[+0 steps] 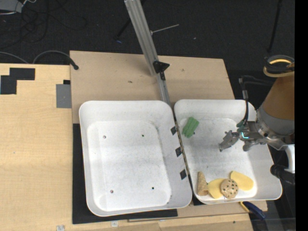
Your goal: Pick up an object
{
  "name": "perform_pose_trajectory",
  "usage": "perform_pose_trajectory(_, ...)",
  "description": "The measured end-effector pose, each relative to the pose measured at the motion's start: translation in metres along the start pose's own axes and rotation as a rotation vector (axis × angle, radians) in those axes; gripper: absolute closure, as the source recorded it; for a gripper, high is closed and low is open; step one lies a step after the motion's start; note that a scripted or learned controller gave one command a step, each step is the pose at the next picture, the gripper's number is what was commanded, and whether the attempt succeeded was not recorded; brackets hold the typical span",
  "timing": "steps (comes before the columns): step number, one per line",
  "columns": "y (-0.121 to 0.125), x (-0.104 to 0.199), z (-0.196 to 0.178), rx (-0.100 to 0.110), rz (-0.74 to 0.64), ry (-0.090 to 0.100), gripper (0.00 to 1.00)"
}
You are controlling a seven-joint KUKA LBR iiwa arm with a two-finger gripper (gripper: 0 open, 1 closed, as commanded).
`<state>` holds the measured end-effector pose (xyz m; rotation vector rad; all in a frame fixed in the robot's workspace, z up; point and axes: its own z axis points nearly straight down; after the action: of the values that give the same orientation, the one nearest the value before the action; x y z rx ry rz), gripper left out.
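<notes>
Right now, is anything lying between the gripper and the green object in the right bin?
No. In the camera view, the stretch of right bin floor between the gripper and the green object is bare white.

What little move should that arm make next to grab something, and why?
Probably slide left and a bit up toward the green block and lower over it. The gripper hovers in the right bin with nothing between its jaws, and the block lies alone, while the yellow pieces crowd the bin's near edge.
</notes>
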<state>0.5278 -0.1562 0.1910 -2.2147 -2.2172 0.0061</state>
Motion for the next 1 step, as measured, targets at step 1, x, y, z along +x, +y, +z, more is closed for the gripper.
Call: perform_pose_trajectory(1, 0.0008, -0.0011, -0.0025, -0.005, 0.003, -0.001, 0.00)
